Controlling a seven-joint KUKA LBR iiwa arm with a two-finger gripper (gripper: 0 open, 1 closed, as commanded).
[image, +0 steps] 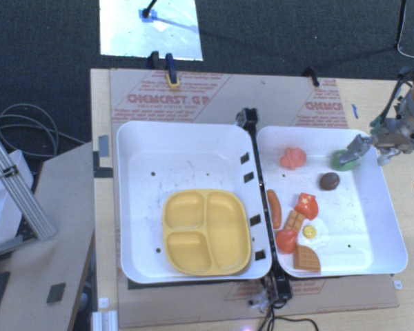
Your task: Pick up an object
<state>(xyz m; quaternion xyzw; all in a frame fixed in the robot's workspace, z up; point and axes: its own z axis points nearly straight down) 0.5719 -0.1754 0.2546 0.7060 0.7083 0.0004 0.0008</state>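
Note:
The right bin [372,254] holds several toy foods. Among them are a pink lump [293,158], a green piece [343,160], a brown ball [329,181], a red pepper [306,205], a sausage [274,207], a fried egg [312,233] and a waffle [306,258]. My gripper [371,149] hangs over the bin's far right corner, open. One fingertip [359,143] stands just above and right of the green piece. Nothing sits between the fingers.
A yellow divided plate [207,229] lies in the left bin [145,157]. Black clips run along the wall shared by the two bins [257,185]. A red tomato piece [286,240] and orange fries [294,220] crowd the right bin's left side.

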